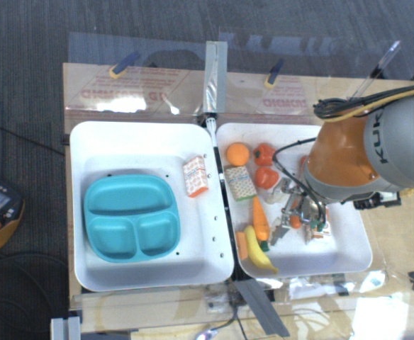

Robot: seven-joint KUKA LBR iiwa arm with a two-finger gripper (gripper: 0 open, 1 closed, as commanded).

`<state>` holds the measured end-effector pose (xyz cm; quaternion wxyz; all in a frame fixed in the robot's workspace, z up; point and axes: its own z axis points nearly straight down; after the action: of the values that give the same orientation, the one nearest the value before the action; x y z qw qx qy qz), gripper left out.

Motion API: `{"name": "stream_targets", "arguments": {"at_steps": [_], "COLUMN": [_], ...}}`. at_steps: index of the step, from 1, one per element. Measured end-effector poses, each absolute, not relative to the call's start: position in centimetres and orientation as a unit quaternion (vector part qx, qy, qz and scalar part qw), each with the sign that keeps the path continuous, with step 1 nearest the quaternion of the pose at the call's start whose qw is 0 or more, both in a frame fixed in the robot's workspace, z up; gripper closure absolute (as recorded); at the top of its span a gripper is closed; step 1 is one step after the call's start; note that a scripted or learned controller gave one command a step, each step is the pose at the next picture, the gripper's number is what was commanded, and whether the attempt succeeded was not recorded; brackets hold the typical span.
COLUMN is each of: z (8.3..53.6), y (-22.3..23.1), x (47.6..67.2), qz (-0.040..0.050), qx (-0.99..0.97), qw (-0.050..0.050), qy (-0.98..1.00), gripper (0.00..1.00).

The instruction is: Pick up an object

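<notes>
My gripper [293,234] hangs low over the right bin [349,261], below the arm's orange band. It is open, its two fingertips spread apart over the bin's white floor. Just left of it lie a carrot [260,219] and a banana [258,252]. A small red and white item [321,227] lies close to the right finger. Further back in this bin are an orange [237,154], a red tomato-like piece [265,176] and a patterned box [239,183]. I see nothing held between the fingers.
The left bin [101,137] holds a teal divided plate [131,216] and a small orange and white carton [196,176] near its right wall. A metal divider [215,76] stands behind the bins. Black cables [349,105] trail along the arm.
</notes>
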<state>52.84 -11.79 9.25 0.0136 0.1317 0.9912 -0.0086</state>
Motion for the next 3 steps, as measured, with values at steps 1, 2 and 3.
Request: {"name": "stream_targets", "arguments": {"at_steps": [1,2,3], "z": [9.1,9.0,9.0], "y": [-10.4,-10.3,-9.7], "x": [53.4,54.5,56.7], "qz": [-0.0045,-0.0031,-0.0007], "qx": [0.147,0.136,0.17], "qw": [0.009,0.005,0.005], "qy": [0.989,0.991,0.985], "gripper": [0.0,0.0,0.0]}}
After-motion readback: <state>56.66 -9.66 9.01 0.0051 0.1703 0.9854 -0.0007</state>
